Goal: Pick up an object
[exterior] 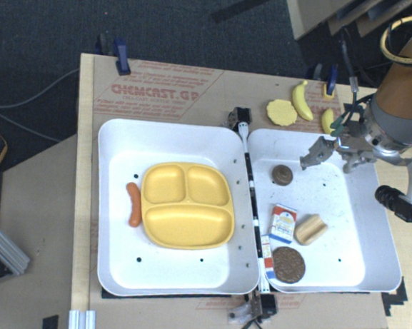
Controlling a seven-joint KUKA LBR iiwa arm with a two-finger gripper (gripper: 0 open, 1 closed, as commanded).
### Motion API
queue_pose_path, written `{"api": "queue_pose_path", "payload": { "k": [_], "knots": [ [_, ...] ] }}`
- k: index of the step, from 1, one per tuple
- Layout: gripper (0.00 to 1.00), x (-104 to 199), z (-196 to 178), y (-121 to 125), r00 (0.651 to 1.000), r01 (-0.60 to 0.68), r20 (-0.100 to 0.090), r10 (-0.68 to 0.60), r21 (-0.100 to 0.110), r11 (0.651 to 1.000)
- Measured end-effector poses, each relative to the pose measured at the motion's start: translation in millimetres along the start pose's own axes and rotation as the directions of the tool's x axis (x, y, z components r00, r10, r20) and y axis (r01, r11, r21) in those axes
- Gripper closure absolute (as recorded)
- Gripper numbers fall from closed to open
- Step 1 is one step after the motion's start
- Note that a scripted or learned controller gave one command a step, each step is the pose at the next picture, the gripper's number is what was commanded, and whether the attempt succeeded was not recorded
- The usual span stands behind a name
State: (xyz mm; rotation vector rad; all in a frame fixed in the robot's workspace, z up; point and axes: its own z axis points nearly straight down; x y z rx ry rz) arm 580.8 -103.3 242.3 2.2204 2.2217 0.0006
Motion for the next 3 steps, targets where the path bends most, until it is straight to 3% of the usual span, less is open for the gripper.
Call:
{"api": "queue_pose_path", "payload": {
  "k": [1, 2, 3],
  "knots": [
    [0.00, 10.6, 101.2, 78.1, 1.000, 0.004, 0.000, -0.004, 0.001, 1.000],
    [0.00, 10.9, 162.1, 58.9, 1.000, -0.001, -0.002, 0.001, 0.009, 1.000],
    [0.00, -5.7, 157.2, 86.5, 1.000, 0.000, 0.002, 0.000, -0.003, 1.000]
  ]
}}
